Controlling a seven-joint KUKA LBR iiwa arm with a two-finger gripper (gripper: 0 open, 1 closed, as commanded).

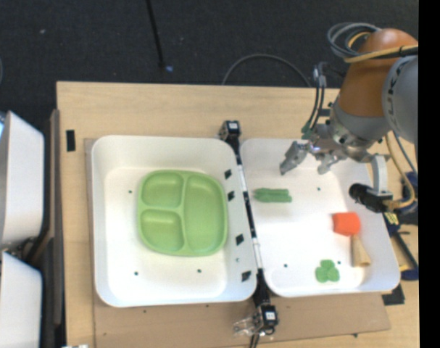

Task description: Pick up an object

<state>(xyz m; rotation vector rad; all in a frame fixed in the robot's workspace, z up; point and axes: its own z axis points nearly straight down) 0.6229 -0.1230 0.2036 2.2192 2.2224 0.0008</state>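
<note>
My gripper (307,163) hangs over the back of the right bin (292,267), fingers spread open with nothing between them. A green elongated piece (272,195) lies just below and left of it on the bin floor. An orange block (346,224) sits toward the bin's right side, with a tan cone-shaped piece (359,251) right under it. A small green leafy piece (327,272) lies near the front edge.
The left bin (118,281) holds a green divided plate (183,212). A black-clipped divider (243,209) runs between the bins. Wooden bench (75,114) surrounds both bins.
</note>
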